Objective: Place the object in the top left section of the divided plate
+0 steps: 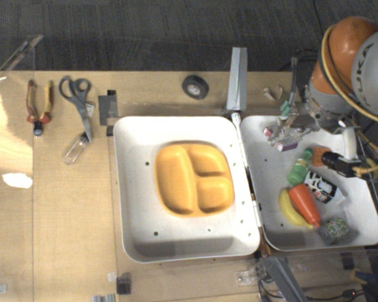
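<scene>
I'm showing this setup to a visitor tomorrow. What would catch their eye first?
Probably the yellow divided plate, alone in the middle of the left bin. Next, the right bin with its bright clutter: a carrot lying against a banana, and a green bottle. The arm looms at upper right.

The wooden bench (67, 235) carries two white bins (135, 200), scissors (79, 105), pliers (38, 104) and a tape roll (196, 87).

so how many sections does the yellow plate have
3. The divided plate sits in the left bin. One long section runs down its left side, and two smaller ones sit on its right: an upper one and a lower one.
</scene>
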